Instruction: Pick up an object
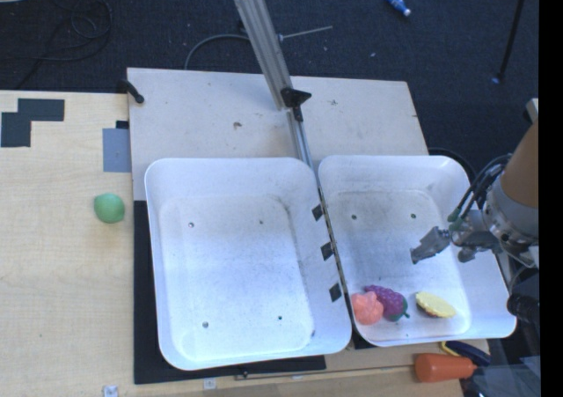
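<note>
The right bin (387,177) holds three small objects along its near edge: a pink-orange lump (367,308), a purple grape-like piece with a green bit (388,300), and a yellow piece (435,305). My gripper (433,246) reaches in from the right and hovers over the right half of that bin, above and a little behind the yellow piece. I see nothing between its grey fingertips.
The left bin (176,177) sits beside the right one, with black clips along the shared wall. A green ball (109,208) lies on the wooden bench at left. An orange object (444,366) lies in front of the right bin. A metal bar (268,43) slants away behind the bins.
</note>
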`<state>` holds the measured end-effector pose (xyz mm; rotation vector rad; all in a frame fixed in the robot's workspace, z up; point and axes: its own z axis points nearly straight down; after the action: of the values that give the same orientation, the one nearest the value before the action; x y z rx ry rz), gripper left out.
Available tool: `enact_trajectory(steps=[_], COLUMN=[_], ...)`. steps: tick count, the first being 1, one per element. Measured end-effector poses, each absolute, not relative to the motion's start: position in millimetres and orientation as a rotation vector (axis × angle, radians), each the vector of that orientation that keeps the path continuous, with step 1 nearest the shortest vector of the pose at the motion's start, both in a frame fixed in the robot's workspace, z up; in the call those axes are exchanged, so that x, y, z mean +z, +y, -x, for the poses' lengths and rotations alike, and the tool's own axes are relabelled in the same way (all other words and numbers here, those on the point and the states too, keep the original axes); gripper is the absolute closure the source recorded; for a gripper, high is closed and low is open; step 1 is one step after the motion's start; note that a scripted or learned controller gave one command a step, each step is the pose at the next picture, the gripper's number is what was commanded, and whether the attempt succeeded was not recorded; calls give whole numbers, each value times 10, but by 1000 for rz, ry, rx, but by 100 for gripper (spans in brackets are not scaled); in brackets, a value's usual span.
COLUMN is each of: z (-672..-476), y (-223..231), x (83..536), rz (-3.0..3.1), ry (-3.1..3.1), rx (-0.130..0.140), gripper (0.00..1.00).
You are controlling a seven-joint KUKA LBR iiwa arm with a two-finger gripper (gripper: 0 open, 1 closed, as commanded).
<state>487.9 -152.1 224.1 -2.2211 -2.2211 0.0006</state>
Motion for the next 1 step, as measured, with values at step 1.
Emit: enact_trajectory(steps=[1], z=[-4897], y=[-1461], x=[1635], rz=[2217], ry=[-2219], rx=[4], gripper=[0])
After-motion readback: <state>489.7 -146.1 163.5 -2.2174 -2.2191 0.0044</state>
